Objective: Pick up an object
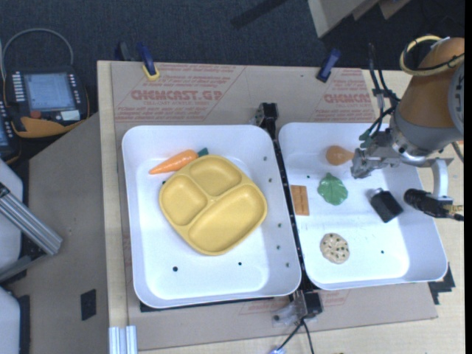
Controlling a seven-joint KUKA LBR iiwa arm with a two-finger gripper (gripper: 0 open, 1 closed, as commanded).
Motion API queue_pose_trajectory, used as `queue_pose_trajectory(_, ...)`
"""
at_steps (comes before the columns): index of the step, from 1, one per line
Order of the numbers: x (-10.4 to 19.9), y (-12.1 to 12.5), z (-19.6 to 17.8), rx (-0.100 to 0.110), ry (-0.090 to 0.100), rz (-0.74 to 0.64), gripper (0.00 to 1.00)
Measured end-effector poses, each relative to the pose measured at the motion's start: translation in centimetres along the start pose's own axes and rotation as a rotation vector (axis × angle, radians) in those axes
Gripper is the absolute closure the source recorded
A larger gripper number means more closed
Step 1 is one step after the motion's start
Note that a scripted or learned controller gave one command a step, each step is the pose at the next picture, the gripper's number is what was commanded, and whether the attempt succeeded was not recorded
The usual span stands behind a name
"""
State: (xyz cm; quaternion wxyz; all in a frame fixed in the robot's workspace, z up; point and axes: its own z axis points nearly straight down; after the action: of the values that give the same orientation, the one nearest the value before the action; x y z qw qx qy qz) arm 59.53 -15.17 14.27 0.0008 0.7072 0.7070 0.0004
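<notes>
green object (332, 190), cookie (335, 248) in right bin (413, 268)

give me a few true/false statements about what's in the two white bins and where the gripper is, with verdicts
1. The yellow three-compartment plastic plate lies in the left white bin. True.
2. The orange toy carrot lies inside one of the plate's compartments. False: it lies on the bin floor beside the plate's far-left edge.
3. The green leafy toy sits in the right white bin. True.
4. The round speckled cookie is in the left bin. False: it is in the right bin, nearer the camera than the green toy.
5. The gripper hangs over the yellow plate. False: it is over the right bin, next to a small orange-brown rounded piece.
</notes>
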Motion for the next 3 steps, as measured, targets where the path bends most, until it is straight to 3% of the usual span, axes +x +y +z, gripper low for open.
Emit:
queue_pose_trajectory(1,-0.2,-0.6,-4.5,-0.003,-0.001,0.0,1.0)
queue_pose_trajectory(2,-0.2,-0.5,-6.3,-0.003,-0.001,-0.001,1.0)
queue_pose_trajectory(3,4.8,1.5,-7.2,-0.003,0.001,-0.006,1.0)
